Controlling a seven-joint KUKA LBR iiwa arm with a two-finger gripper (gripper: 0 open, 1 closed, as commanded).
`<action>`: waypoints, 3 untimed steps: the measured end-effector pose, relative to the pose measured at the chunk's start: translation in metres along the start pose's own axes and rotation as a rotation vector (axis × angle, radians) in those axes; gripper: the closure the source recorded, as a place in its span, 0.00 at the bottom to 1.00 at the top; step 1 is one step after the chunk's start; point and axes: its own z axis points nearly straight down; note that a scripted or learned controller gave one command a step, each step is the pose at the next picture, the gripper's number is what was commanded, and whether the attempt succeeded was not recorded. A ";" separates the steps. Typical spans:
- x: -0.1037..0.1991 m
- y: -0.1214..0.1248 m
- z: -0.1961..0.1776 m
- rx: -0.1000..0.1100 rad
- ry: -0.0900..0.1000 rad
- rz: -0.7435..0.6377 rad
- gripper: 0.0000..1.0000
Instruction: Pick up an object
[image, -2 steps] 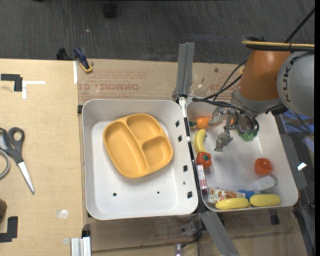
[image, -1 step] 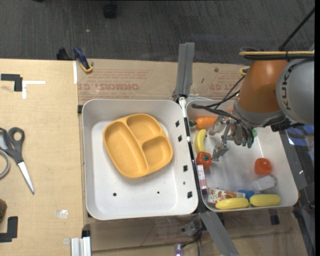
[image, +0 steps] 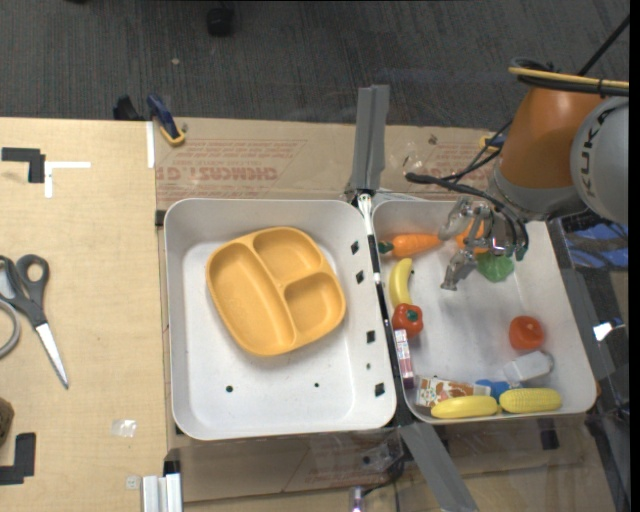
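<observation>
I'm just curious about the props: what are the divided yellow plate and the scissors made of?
The divided yellow plate looks like moulded plastic with a matte, even colour and soft rounded ridges. The scissors appear to have bright metal blades, which catch the light, and grey handles, probably plastic.

I read "KU" on the grey arm (image: 605, 150) at the frame's upper right, faint mirrored red print on the cardboard strip (image: 250, 160) above the bins, illegible to me
</observation>
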 end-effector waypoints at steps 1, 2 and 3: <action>-0.006 -0.017 0.016 0.000 0.000 0.056 0.00; 0.006 0.042 0.017 0.000 0.004 0.128 0.00; 0.001 0.014 0.016 0.001 0.000 0.083 0.00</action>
